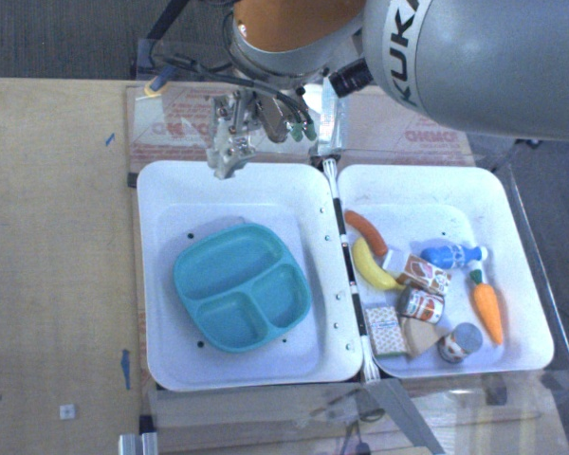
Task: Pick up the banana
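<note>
Wooden bench, KUKA-lettered arm, banana right bin

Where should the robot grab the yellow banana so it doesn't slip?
Probably around the middle of the banana, coming straight down from above. It lies flat in the right bin, curved, with the sausage touching its upper end and the bin's wall close on its left, so the middle offers the clearest room for the gripper.

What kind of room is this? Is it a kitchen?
Probably a robot lab, not a kitchen. A big grey KUKA arm hangs over two white bins, and the banana and carrot look like toys.
</note>
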You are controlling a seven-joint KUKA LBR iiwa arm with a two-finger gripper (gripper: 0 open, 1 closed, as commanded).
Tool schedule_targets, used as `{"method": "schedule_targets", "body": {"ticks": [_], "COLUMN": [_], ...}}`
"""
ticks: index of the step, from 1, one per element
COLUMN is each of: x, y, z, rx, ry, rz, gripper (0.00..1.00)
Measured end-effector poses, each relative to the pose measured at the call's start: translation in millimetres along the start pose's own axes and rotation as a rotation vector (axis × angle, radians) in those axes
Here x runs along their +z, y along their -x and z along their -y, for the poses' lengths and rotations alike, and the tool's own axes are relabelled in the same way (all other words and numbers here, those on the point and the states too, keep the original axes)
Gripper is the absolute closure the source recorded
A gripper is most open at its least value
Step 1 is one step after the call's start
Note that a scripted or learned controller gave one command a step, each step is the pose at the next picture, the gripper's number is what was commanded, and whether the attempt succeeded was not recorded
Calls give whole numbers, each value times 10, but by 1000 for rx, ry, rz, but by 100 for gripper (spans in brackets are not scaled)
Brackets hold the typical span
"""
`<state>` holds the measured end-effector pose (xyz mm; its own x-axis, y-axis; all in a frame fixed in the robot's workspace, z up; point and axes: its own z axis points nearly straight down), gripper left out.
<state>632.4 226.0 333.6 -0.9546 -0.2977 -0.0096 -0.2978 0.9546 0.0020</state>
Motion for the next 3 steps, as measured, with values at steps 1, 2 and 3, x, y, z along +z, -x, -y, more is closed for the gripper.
{"method": "schedule_targets", "body": {"ticks": [1,2,3], "x": [-45,104,-142], "y": [190,-182,317], "z": [59,-48,153], "rx": [-262,-382,-680], "ry": [1,1,2], "rz": [1,-4,2], "gripper": [100,100,100]}}
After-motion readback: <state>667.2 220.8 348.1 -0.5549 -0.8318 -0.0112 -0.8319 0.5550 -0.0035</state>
